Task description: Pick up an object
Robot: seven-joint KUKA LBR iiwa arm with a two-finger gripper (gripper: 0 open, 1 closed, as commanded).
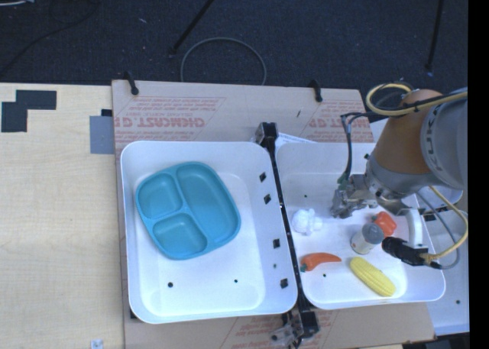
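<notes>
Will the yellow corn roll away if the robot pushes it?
Probably a little. The corn looks rounded and long, so it may roll sideways. It lies near the right bin's front wall, which would likely stop it. It seems stiff, not floppy.

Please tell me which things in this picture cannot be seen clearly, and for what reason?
- Gripper: camera view; dark and small against the right bin, so whether it is open or shut cannot be told.
- Small grey and orange object: too blurred to identify.
- White lump: pale against the white bin, its shape unclear.
- Arm: cut off at the right.
</notes>
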